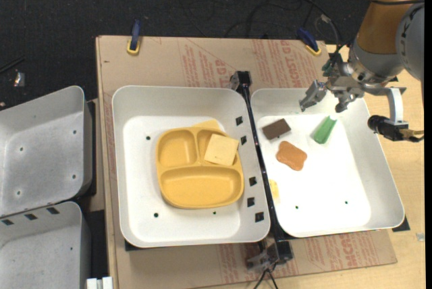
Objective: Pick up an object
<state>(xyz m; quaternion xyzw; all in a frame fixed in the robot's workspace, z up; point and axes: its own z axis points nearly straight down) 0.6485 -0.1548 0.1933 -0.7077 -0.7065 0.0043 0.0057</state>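
Observation:
In the right bin (378, 210) lie three small objects: a brown block (275, 128), an orange cookie-shaped piece (291, 155) and a green stick (324, 129). My gripper (327, 100) hangs above the bin's far edge, just above and behind the green stick. Its two fingers (310, 97) are spread apart, open, with nothing between them.
The left bin (135, 213) holds a yellow divided tray (196, 179) with a pale tan square (221, 149) in its upper right compartment. Black clips run along the seam between the bins. Grey metal lids (40, 146) lie to the left of the bench.

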